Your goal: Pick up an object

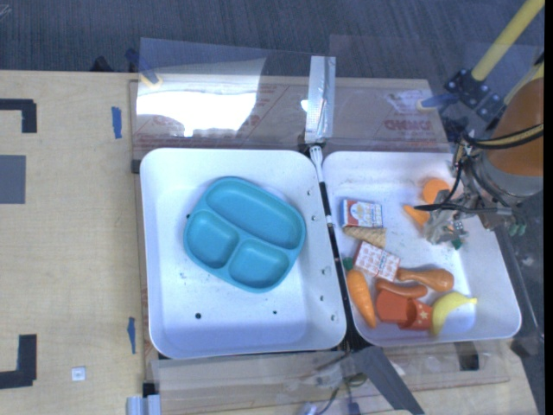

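My gripper (pixel 446 226) hangs over the right part of the right bin (pixel 505 314), below the orange-banded wrist. An orange toy piece (pixel 429 188) lies just left of and behind it, partly hidden by the gripper. Further left are a small printed carton (pixel 362 212), a cone (pixel 365 234) and a checked cracker (pixel 377 261). Along the near side lie a carrot (pixel 360 296), a red toy (pixel 403 307), an orange drumstick-like toy (pixel 425 277) and a yellow lemon (pixel 450 305).
The left bin (pixel 164 232) holds a blue divided plate (pixel 245 233). A clear plastic sheet and a metal post (pixel 320 98) stand behind the bins. A yellow rod (pixel 514 28) crosses the upper right corner above the arm.
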Motion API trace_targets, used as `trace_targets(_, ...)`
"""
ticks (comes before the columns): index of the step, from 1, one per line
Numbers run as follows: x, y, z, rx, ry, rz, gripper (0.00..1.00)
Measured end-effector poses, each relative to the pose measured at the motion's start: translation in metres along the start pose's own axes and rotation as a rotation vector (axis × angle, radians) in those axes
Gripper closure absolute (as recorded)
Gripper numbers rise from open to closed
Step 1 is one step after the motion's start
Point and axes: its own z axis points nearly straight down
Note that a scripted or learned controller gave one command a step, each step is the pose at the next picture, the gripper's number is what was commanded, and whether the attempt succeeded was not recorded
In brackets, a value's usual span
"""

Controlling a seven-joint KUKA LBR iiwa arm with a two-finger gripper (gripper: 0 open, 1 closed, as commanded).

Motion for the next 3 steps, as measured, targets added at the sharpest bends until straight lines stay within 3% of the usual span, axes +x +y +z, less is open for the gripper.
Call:
trace_targets(1, -0.069, 0.036, 0.016, -0.005, 0.009, 0.332, 1.00)
trace_targets(2, -0.055, 0.130, -0.090, -0.006, 0.003, 0.461, 1.00)
trace_targets(3, -0.030, 0.091, 0.003, -0.006, 0.001, 0.267, 1.00)
